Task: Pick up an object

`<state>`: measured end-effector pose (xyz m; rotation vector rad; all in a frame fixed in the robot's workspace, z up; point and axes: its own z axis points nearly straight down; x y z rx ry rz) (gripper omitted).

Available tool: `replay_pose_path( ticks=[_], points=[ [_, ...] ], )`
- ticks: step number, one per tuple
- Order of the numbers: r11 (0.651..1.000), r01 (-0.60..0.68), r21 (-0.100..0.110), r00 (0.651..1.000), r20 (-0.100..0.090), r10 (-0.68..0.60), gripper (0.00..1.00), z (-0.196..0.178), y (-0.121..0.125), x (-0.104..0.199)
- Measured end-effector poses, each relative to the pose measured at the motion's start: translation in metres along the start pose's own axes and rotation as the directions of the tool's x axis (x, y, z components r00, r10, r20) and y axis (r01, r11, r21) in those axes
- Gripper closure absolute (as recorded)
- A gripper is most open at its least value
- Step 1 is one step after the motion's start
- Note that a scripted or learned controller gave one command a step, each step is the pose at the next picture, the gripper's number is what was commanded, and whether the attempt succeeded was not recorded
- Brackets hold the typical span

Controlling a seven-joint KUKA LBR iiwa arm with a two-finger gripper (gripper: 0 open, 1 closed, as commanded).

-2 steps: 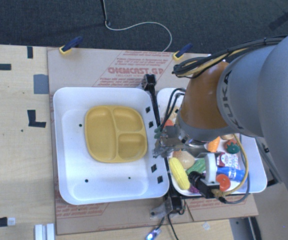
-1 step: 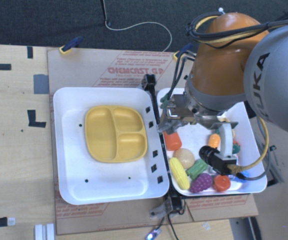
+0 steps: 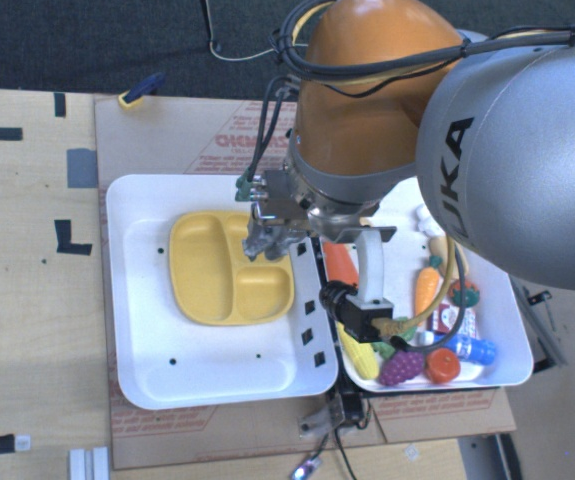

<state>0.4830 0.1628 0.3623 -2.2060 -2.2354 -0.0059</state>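
Left bin (image 3: 137,298): yellow divided plate (image 3: 229,268) lying near its middle. Gripper (image 3: 265,240) hovering over the plate's right edge; whether clenched or released, cannot tell. Right bin (image 3: 515,353): toy carrot (image 3: 426,290), corn cob (image 3: 359,353), purple grapes (image 3: 402,368) and orange cap (image 3: 443,365) sitting clustered toward the near side.

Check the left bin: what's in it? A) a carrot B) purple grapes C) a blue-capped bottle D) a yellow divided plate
D: a yellow divided plate lies in the left bin; the grapes and carrot sit in the right bin.
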Motion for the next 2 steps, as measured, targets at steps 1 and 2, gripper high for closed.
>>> replay_pose_path(
  ticks=[1,2],
  points=[
    [1.0,-0.019,0.0,1.0,0.005,0.019,1.0,-0.025,0.014,-0.084],
    [1.0,-0.01,0.002,1.0,0.003,0.01,1.0,-0.047,-0.001,-0.073]
  ],
)
